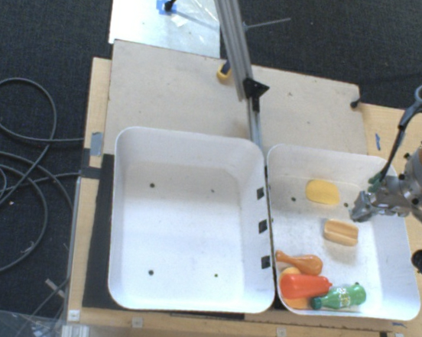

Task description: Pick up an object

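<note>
Worktop (304,107): pale wooden board, set over dark carpet.
Left bin (124,214): white, shallow, lying on the worktop.
Right bin (403,293): white, touching the left bin's edge.
Back edge: a small yellow item (224,71), possibly a clamp.

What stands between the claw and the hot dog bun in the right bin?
Nothing visible does. The claw hangs just above and to the right of the hot dog bun, with bare bin floor around the bun. The yellow round piece lies apart, farther back-left, and the other toys crowd the front corner.
</note>
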Motion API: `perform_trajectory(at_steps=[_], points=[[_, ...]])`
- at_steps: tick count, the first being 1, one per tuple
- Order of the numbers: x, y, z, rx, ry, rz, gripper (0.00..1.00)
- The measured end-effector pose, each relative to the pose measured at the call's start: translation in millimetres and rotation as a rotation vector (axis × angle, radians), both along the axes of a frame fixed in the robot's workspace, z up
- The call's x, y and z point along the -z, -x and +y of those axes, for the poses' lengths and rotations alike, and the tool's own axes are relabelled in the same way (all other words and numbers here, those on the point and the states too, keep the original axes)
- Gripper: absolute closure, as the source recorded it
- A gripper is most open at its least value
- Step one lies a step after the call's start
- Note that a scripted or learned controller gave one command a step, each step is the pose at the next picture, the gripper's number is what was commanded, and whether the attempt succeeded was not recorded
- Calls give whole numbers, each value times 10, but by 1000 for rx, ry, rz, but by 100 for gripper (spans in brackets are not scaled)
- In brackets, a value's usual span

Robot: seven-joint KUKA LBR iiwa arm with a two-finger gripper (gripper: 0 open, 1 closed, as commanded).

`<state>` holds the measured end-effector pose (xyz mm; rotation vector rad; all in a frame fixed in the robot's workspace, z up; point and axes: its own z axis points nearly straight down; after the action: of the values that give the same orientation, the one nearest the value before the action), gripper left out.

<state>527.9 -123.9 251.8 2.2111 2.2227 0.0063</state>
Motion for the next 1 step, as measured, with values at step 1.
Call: perform_trajectory(at_steps=[1], points=[[111, -240, 413, -4, -2, 4, 100]])
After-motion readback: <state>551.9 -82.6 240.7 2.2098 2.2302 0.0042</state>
